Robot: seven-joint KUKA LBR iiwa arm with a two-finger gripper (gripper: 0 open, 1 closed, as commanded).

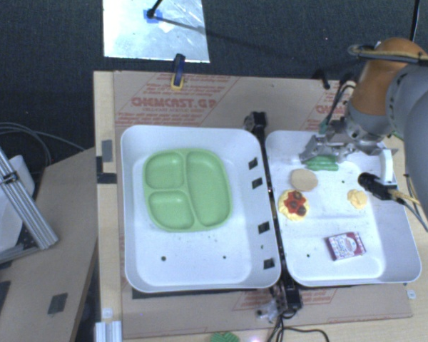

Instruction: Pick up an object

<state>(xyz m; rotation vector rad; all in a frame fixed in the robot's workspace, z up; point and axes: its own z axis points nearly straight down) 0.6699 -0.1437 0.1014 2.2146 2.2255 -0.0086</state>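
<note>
Bench (164,100) with 2 white bins (139,212), 1 green tray (187,189), 5 small items (345,246), end effector (327,150) state unclear

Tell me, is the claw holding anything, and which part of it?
Cannot tell. The claw hangs right at the small flat green object in the right shallow white bin; any hold is hidden.

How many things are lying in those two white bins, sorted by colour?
Green: 2, a divided plate and a small piece
Tan: 1, a round lump
Yellow: 2, a plain lump and a red-spotted lump
Red: 1, a packet
Total: 6
</note>
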